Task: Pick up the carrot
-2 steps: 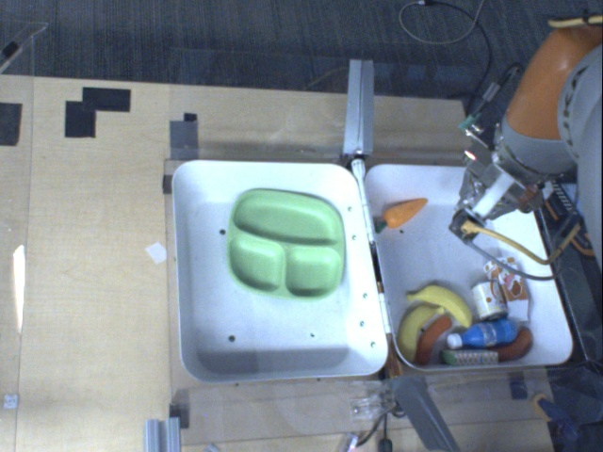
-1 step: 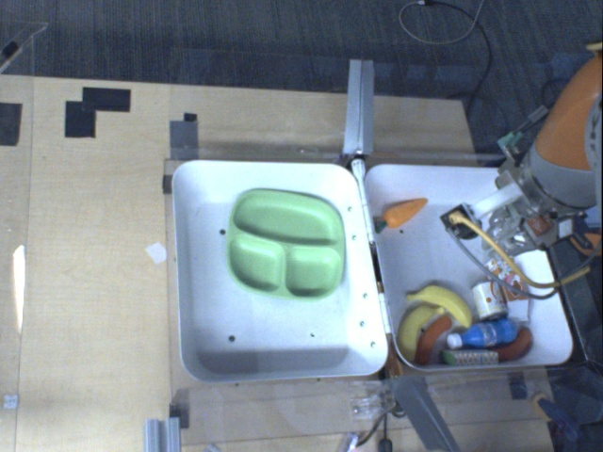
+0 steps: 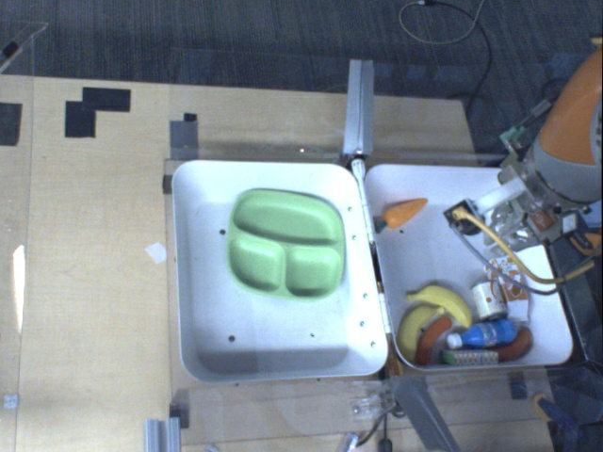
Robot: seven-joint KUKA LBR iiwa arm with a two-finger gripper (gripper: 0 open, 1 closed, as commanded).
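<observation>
The carrot [image 3: 405,212] is a small orange wedge with a green end. It lies in the right bin [image 3: 424,262] at its far left corner, close to the divider between the bins. My gripper [image 3: 510,226] hangs over the right side of the same bin, well to the right of the carrot and apart from it. Nothing shows between the gripper and the carrot but bare bin floor.
In the near part of the right bin lie a yellow banana [image 3: 429,311], a red-brown sausage [image 3: 435,339], a blue bottle [image 3: 482,334] and a small white can [image 3: 487,299]. The left bin [image 3: 203,318] holds a green divided plate [image 3: 285,241].
</observation>
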